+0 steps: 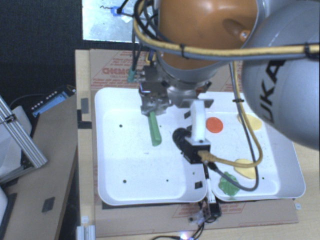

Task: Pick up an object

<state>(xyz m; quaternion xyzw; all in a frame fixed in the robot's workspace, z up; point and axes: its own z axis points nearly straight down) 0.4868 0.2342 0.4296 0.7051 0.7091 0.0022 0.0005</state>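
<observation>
Clearly, a green stick is seen lying in the left bin, its upper end just under the gripper. Whether it is pinched cannot be told. Judged light, stiff and smooth, it is best gripped across its narrow middle.

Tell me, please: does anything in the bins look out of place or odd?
Nothing looks spilled or broken. The green stick lies in the left bin, its upper end under the gripper. In the right bin lie an orange disc, two yellow pieces and a green piece.
</observation>
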